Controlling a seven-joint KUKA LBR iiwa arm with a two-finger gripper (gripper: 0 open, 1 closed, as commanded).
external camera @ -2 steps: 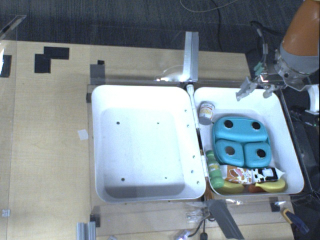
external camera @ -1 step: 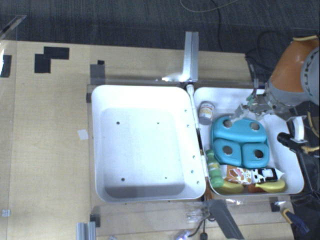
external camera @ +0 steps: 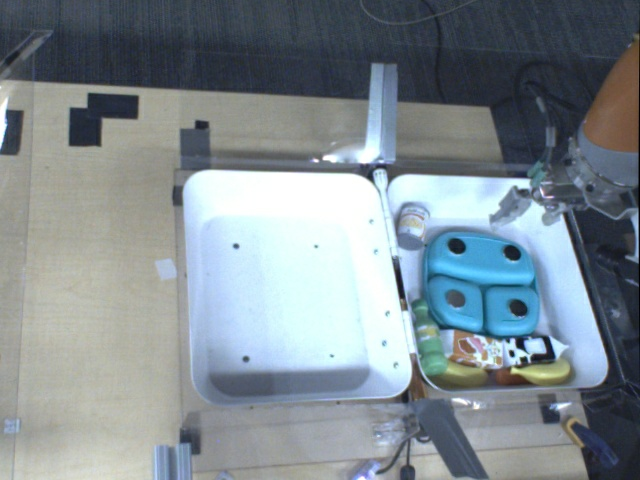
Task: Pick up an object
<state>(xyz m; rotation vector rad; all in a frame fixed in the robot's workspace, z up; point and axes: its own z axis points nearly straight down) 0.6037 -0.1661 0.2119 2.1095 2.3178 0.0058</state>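
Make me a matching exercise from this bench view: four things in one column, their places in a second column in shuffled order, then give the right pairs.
Things:
1. blue moulded tray
2. small jar
3. yellow banana-shaped item
4. gripper

Places:
A. near edge of the right bin, at its right corner
B. middle of the right bin
C. above the right bin's far right corner
D. far left part of the right bin, by the divider

Pairs: 1-B, 2-D, 3-A, 4-C
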